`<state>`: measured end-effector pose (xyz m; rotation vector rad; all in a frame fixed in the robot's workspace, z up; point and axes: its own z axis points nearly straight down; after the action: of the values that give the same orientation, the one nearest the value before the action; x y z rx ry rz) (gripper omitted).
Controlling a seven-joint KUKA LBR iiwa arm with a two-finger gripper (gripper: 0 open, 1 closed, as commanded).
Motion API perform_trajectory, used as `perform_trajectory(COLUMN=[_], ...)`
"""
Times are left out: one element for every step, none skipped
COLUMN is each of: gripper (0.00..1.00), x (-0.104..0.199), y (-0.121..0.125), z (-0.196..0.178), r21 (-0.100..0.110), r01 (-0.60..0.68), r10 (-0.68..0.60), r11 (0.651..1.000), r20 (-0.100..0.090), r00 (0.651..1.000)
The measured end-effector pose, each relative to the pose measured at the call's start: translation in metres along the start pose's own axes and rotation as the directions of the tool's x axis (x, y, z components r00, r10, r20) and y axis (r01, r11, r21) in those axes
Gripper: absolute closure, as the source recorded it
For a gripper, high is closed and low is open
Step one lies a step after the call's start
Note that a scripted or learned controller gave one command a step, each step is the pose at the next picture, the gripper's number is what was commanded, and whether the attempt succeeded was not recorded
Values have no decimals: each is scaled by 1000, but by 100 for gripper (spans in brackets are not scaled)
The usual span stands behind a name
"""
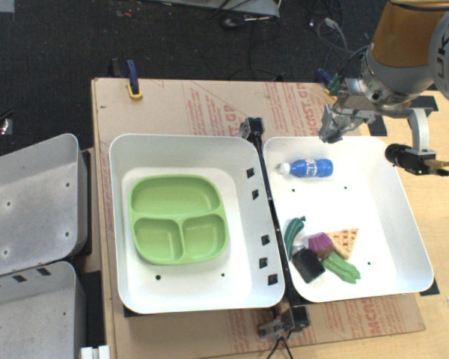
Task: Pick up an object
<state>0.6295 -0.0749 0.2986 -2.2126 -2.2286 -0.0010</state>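
Both white bins (239,163) look like smooth, faintly glossy plastic. The green divided tray (179,218) is matt plastic. The blue bottle (308,168) has a glossy plastic sheen and a white cap. The bench board (194,103) looks like rough brown cardboard with red print. The arm's orange band (411,17) shines smoothly above the dull grey metal gripper (331,132).

right bin (389,200): white, shallow | bottle (307,168): small, blue label, white cap pointing left, lying on its side near the far edge | near-left cluster, touching: dark green curved piece (294,229), purple piece (319,241), orange wedge (344,241), black block (308,265), green leafy piece (342,268)
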Motion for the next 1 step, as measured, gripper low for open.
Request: perform_trajectory(gripper=[100], x=[53], y=[-3], z=[5], r21=[1], r01=[1], r10=[-1], r11=[1000], r20=[0], r00=[1000])
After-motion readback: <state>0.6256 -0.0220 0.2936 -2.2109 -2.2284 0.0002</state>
